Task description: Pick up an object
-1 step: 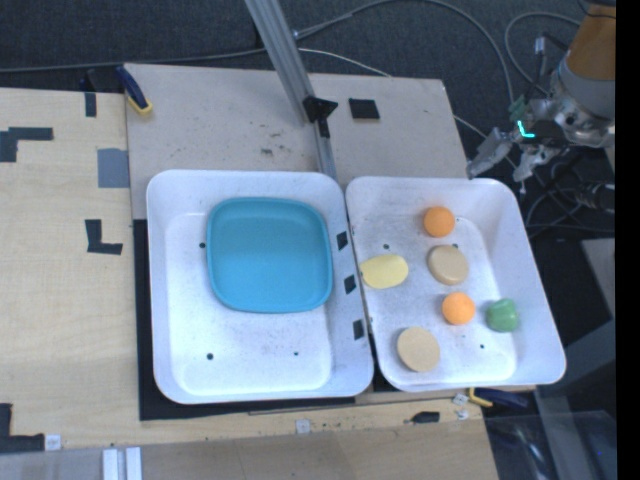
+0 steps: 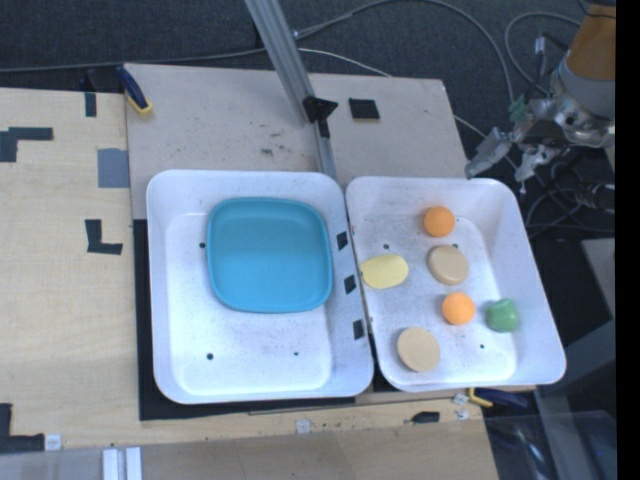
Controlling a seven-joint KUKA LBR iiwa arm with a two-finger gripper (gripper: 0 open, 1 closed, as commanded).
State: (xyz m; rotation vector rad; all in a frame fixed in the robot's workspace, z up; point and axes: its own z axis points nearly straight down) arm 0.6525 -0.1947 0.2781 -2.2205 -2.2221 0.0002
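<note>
The right bin (image 2: 520, 223) holds several small items: an orange ball (image 2: 438, 221) at the back, a tan disc (image 2: 448, 264), a yellow oval piece (image 2: 384, 271) by the left wall, a second orange ball (image 2: 458, 309), a green lump (image 2: 502, 315) and another tan disc (image 2: 418, 349) at the front. My gripper (image 2: 505, 160) hangs over the bin's far right corner, above and behind the items. Its fingers are spread and hold nothing.
A blue square plate (image 2: 269, 254) lies in the left bin (image 2: 180, 348). A slanted metal pole (image 2: 290, 58) rises behind the bins. Cables (image 2: 470, 38) trail across the floor at the back right, near the arm (image 2: 590, 48).
</note>
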